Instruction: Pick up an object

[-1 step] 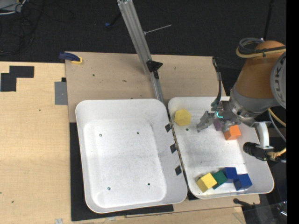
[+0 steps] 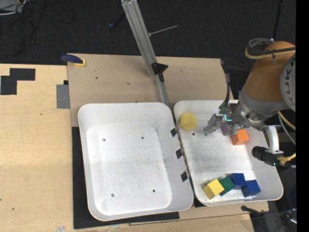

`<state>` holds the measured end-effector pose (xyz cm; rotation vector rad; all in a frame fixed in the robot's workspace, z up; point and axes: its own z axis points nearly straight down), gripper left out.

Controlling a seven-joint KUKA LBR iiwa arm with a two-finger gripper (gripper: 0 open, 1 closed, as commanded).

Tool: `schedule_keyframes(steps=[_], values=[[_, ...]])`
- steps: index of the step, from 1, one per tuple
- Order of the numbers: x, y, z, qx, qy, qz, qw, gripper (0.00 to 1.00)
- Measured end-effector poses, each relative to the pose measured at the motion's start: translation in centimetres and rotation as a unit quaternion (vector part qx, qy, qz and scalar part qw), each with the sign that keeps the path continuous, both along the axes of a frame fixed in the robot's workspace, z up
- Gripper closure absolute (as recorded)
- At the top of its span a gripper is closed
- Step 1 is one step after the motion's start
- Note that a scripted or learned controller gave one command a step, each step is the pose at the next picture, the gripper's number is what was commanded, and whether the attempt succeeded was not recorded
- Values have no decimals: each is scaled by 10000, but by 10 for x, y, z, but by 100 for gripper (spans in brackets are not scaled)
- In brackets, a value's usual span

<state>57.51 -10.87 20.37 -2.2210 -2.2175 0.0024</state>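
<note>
Counter [image 2: 120, 79]: pale wood, with black cut-out marks at the far left and a grey patch beside them. A blue and yellow clamp [image 2: 73, 59] is seen at the back left corner.

Left bin [image 2: 128, 158]: white, shallow, speckled, set on a black mat.

Rail [image 2: 142, 37]: a slanted aluminium bar, rising from between the bins toward the back.

Right bin [image 2: 212, 153]: white, shallow, joined to the left bin by black clips along the shared edge.

Contents of the right bin, listed left to right:
- yellow block [image 2: 188, 122], near the back left corner, well apart from the others;
- yellow cube [image 2: 213, 187], green cube [image 2: 226, 184], blue cube [image 2: 237, 179] and second blue cube [image 2: 250, 188], clustered and touching at the front edge;
- purple block [image 2: 226, 127], partly hidden just beside the gripper;
- orange cube [image 2: 240, 137], just beside the purple block.

Gripper [image 2: 217, 124]: lowered over the back of the right bin, by the purple block. The fingers are blurred; whether they are spread or closed cannot be told, and nothing is clearly seen between them.

Arm [image 2: 268, 81]: entered from the right, orange band above the wrist.
</note>
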Motion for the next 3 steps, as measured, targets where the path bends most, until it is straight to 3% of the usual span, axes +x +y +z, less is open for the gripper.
schedule_keyframes(steps=[2,3], values=[[7,0,-92,1,27,-5,10000,0],[8,1,-112,-3,-4,-16,10000,0]])
